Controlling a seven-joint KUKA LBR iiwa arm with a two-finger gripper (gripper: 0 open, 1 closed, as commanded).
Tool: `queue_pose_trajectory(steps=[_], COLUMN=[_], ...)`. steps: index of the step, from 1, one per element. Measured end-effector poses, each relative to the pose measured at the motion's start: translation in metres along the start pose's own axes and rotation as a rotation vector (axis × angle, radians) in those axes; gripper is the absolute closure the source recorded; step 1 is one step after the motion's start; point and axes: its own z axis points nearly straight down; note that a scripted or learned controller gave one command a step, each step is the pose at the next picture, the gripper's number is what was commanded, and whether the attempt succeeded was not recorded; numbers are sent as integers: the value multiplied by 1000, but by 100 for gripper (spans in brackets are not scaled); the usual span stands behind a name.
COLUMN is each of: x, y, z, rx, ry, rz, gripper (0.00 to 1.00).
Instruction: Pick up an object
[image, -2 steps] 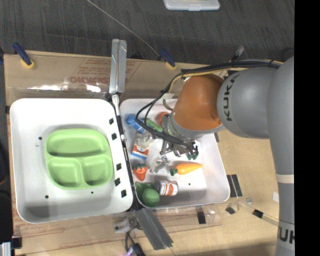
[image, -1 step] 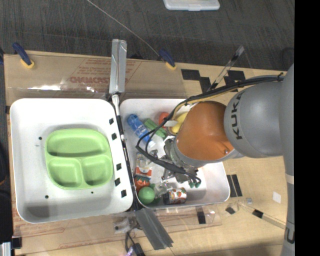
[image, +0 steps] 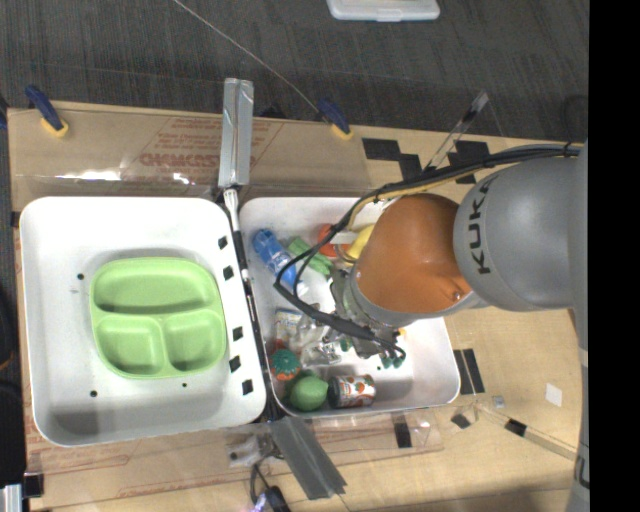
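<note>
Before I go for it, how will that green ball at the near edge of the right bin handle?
The green ball looks round and smooth, so it would probably roll if nudged. It sits against a small can and the bin wall, which may hold it. It seems light.

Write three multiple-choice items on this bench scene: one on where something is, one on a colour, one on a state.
1. Where does the divided tray lie?
A. In the left bin
B. In the right bin
C. On the bench outside both bins

2. What colour is the ball near the right bin's front wall?
A. Red
B. Green
C. Yellow

3. Where is the arm's wrist now?
A. Over the left bin
B. Off the bench
C. Over the right bin's clutter

Key: 1 A, the tray sits in the middle of the left bin. 2 B, the ball is plainly green. 3 C, the orange band hangs above the small objects in the right bin.
</note>
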Motion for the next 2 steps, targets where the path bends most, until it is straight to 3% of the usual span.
queue_pose_trajectory(steps=[1,2], x=[-29,-9], y=[-26,-52], z=[13,-1], rx=[-15,-25], ry=[18,23], rz=[-414,-939], gripper=[100,100])
